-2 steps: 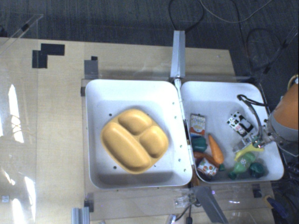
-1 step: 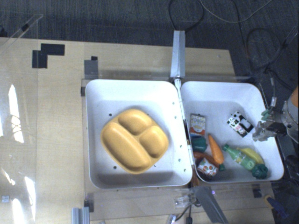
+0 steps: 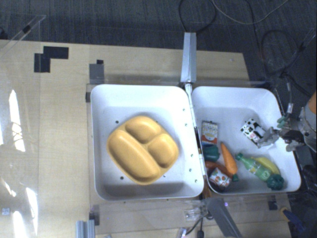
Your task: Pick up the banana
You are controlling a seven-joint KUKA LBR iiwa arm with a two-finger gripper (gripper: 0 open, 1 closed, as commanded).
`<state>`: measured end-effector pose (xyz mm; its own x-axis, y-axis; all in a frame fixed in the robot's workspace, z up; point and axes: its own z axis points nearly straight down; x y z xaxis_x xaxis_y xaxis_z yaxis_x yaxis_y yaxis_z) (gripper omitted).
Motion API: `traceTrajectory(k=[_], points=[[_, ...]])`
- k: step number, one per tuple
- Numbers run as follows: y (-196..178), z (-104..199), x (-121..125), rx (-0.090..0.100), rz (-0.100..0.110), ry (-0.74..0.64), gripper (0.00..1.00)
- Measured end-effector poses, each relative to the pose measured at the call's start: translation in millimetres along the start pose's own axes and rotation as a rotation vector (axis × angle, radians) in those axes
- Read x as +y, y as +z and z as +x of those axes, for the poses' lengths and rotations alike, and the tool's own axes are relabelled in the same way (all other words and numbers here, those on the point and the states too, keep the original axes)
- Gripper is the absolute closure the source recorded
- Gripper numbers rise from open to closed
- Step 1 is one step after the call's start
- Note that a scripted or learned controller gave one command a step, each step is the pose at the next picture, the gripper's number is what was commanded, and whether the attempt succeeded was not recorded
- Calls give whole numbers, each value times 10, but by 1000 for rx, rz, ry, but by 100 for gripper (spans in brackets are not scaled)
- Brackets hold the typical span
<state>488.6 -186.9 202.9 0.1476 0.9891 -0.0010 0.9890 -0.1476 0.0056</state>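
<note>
The yellow banana (image 3: 268, 164) lies in the right bin (image 3: 233, 100) near its front right corner, against a green bottle (image 3: 251, 165). My gripper (image 3: 281, 140) hangs at the bin's right wall, just behind the banana and apart from it. It is open, with nothing between its fingers. The arm's orange band (image 3: 312, 104) shows at the right edge of the view.
Also in the right bin are a black-and-white cube (image 3: 251, 129), an orange carrot (image 3: 228, 159), a small carton (image 3: 209, 131), a teal object (image 3: 210, 152), a can (image 3: 220, 179) and a dark green piece (image 3: 276, 182). The left bin (image 3: 104, 182) holds a yellow divided plate (image 3: 142, 148).
</note>
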Motion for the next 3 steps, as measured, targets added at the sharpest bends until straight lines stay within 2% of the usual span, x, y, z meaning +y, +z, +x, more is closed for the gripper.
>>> traceTrajectory(k=[1, 2, 3], points=[[898, -65, 24, 1, -5, -236, 0], [1134, -180, 55, -3, -10, -672, 0], [1009, -167, 87, -7, -18, -672, 100]])
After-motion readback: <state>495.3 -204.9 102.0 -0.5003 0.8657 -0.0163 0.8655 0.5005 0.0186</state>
